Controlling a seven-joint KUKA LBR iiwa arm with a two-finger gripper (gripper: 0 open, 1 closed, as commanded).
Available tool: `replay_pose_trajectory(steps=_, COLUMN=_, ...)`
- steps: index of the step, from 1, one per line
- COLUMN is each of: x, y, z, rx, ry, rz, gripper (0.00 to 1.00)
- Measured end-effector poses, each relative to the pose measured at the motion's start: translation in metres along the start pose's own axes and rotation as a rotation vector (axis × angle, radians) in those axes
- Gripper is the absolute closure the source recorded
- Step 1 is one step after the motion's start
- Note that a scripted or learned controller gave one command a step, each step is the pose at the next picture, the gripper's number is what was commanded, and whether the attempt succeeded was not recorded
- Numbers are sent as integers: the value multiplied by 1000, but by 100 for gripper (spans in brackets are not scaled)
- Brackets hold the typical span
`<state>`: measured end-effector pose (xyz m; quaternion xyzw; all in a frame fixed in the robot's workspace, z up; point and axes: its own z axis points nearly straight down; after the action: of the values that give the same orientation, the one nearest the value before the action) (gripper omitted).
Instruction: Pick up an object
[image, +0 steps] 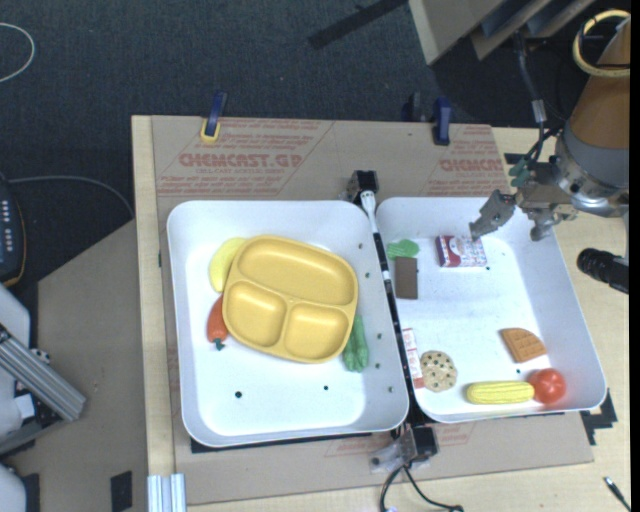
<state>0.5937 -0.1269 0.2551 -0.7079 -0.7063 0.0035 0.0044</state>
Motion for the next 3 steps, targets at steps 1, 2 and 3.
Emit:
replay_pose_trajectory(steps=1, x=0, y=2, z=-6, rx=-12, ry=-2, rz=-2, gripper=0)
replay_pose_trajectory(steps=2, x=4, y=-2, z=56, rx=-3, ry=1, rz=-2, gripper=0)
replay_pose_trajectory(steps=3, x=5, y=-6, z=120, rx=-3, ry=1, rz=-2, gripper=0)
